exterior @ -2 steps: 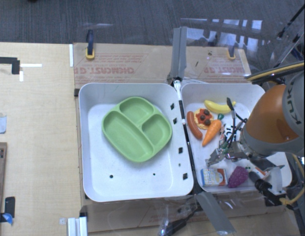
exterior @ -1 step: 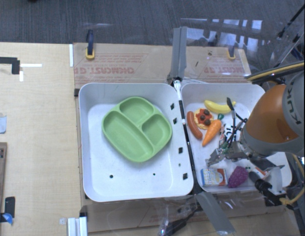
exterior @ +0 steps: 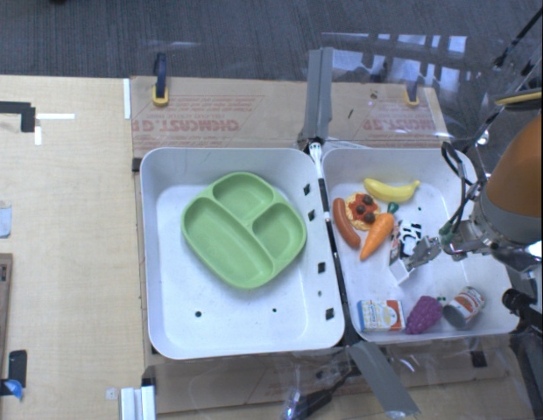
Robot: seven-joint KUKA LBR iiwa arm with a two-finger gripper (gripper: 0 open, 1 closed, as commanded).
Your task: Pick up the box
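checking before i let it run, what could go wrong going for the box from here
1. The box lies against the near wall of the right bin, so there may be little room for a finger on that side.
2. The purple grapes sit right beside the box; the fingers could catch or nudge them instead.
3. The gripper hovers nearer the carrot than the box, so it could bump the carrot when it moves.

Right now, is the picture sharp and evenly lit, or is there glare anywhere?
Camera view: soft, even light on both bins, faint shadows; glare on the clear panel behind the right bin; the box reads clearly, the end effector looks slightly blurred.
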